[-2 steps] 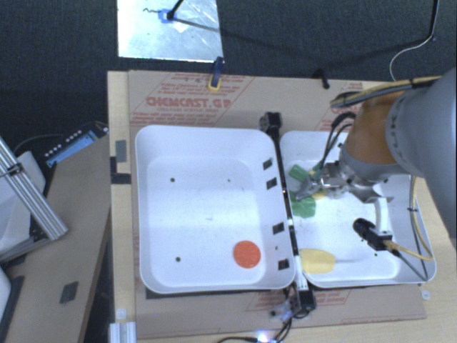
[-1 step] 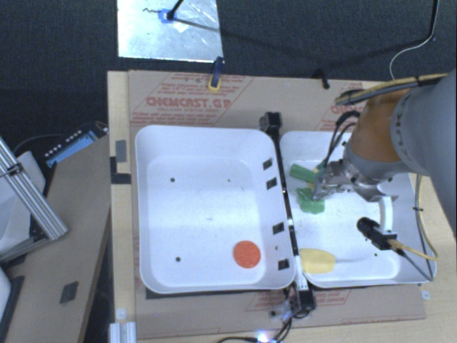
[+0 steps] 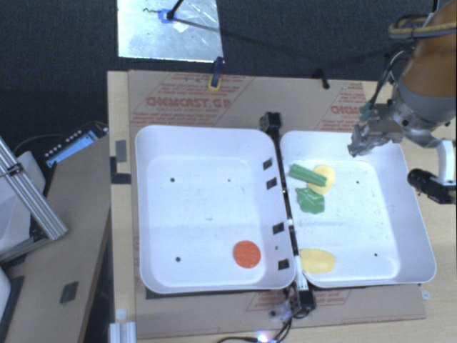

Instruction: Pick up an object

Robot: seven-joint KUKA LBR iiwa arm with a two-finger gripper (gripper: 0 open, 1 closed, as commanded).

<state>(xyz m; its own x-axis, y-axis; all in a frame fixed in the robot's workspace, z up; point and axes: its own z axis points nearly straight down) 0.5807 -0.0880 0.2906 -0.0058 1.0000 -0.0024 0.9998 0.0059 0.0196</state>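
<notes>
You have 2 shallow white bins side by side on the brown board. The left bin carries 1 item, an orange disc lying flat near its front right corner, close to the divider between the bins.

The right bin carries the rest. A light green stick lies at a slant by the upper left part of that bin, its right end touching a yellow piece. Just below them sits a darker green block, touching or nearly touching the yellow piece above it. A second yellow piece lies apart from that cluster, down at the front left corner of the right bin, just across the divider from the orange disc.

Your arm comes in from the right, and the gripper hangs over the back edge of the right bin, up and to the right of the cluster and clearly apart from every object. The tip is small and dark against the bin wall, so you cannot tell how the jaws stand, and you can see nothing caught in them. All 5 objects rest on the bin floors.

Behind the bins, a shiny sheet lies on the dark floor, and a yellow and blue clip sits at the board's back edge.
</notes>
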